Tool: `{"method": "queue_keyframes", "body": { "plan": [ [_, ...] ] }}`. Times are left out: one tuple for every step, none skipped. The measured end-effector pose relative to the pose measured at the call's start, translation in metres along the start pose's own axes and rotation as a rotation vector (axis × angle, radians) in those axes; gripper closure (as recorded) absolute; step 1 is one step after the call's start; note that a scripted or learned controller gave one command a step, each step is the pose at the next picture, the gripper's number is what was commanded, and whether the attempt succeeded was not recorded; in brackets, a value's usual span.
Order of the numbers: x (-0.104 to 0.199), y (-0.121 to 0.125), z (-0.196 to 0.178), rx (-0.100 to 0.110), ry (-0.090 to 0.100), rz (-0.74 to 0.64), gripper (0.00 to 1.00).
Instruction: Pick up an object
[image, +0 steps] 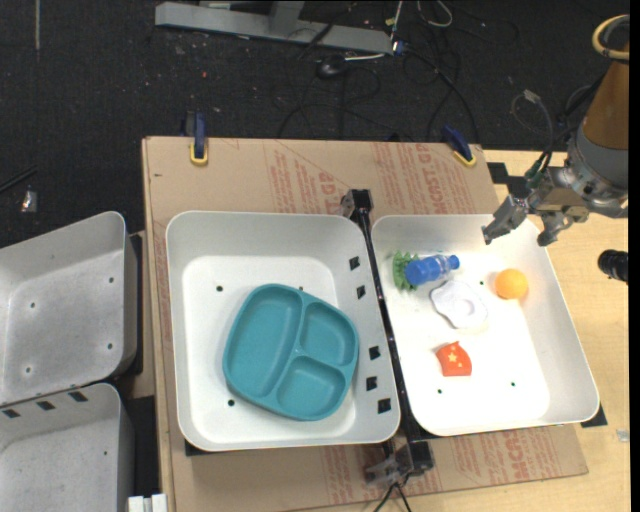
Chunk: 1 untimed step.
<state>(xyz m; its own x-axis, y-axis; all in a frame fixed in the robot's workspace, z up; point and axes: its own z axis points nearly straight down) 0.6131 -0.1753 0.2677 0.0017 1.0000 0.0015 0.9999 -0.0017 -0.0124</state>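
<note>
Orange ball (511, 284) lies unobscured; pincer (524, 224) open.

Robotics lab rig: cardboard sheet (300, 165) clamped to the table, two white bins (190, 260), loose cables (440, 90) across black floor.

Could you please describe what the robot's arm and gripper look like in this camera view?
The arm enters at the upper right: an orange-tan band above a grey wrist section. Below it sits the gripper, a dark metal assembly with two slim grey fingers pointing down and left. Thin dark cables run along the wrist beside it. No markings are legible.
</note>
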Motion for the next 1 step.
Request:
{"method": "queue_keyframes", "body": {
  "plan": [
    [0.0007, 0.0019, -0.0081, -0.013, -0.003, -0.003, 0.0]
  ]
}}
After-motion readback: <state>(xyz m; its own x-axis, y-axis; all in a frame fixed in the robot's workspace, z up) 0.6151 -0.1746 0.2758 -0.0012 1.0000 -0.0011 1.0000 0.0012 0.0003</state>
